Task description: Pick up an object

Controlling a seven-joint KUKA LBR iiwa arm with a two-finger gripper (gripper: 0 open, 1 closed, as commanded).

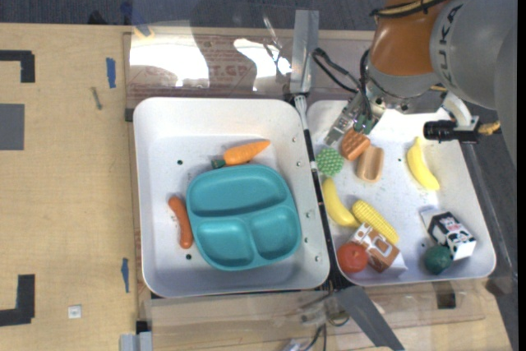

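My gripper (352,130) hangs over the upper left part of the right bin (472,201), under the arm's orange band. Directly at its tip lies a small orange ridged piece (355,145), touching or nearly touching it. A tan hot dog bun (371,163) sits just below that piece, and a green round toy (330,162) lies to its left by the bin wall. A yellow banana (422,164) rests further right.
Lower in the right bin lie a yellow fruit (337,205), corn (376,219), a red tomato (352,258), a brown box (382,249), a black-and-white carton (451,233) and a green ball (437,260). The left bin (156,136) holds a teal divided plate (242,216), a carrot (246,151) and a sausage (181,221).
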